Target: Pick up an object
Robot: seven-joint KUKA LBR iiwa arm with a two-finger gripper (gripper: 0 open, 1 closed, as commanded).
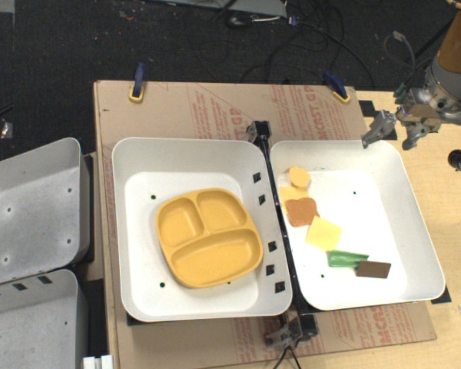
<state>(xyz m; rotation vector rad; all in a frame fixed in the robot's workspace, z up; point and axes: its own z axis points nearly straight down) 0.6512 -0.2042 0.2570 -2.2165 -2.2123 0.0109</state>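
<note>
Hanging at two o'clock above the right bin's [415, 206] far corner, the gripper [393, 132] held nothing, fingers spread wide. The task's pieces lay inside that bin: orange disc [299, 177], brown square [301, 211], yellow square [323, 234], green block [346, 259].

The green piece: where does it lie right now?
The green piece lies in the right bin, toward its near edge, touching the brown block and just below the yellow square.
</note>
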